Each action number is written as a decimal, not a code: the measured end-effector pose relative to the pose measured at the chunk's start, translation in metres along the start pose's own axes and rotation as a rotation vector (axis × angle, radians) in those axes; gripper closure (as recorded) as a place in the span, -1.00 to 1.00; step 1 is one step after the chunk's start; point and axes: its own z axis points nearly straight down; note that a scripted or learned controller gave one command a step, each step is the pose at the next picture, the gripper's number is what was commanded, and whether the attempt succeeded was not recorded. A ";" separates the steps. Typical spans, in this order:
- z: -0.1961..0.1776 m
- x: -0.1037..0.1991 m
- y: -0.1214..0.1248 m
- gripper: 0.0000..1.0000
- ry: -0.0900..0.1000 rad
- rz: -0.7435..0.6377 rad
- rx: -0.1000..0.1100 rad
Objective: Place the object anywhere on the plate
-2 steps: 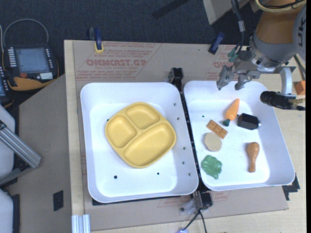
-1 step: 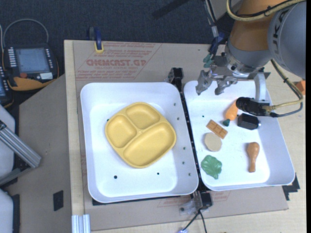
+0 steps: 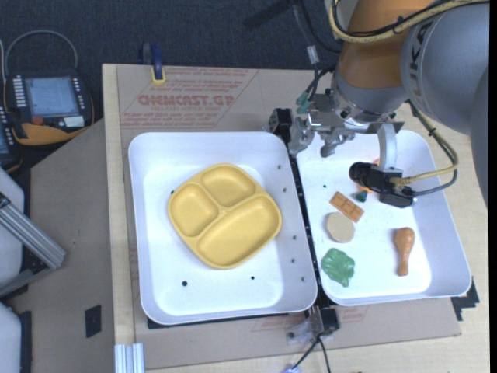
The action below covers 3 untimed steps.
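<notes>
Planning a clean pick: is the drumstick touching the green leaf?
Apart: the camera view shows bare bin floor between drumstick and green leaf.

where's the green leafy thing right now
In the camera view the green leafy thing lies in the right bin, near its lower left corner, just below the beige disc and left of the drumstick.

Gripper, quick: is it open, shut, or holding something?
Gripper: cannot be told from this view. It hangs over the far end of the right bin.
</notes>
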 end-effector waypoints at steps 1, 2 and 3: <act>0.002 0.057 -0.004 1.00 -0.001 0.000 -0.001; 0.027 0.104 -0.014 1.00 -0.001 0.001 0.003; 0.025 0.102 -0.013 -1.00 -0.002 0.004 0.000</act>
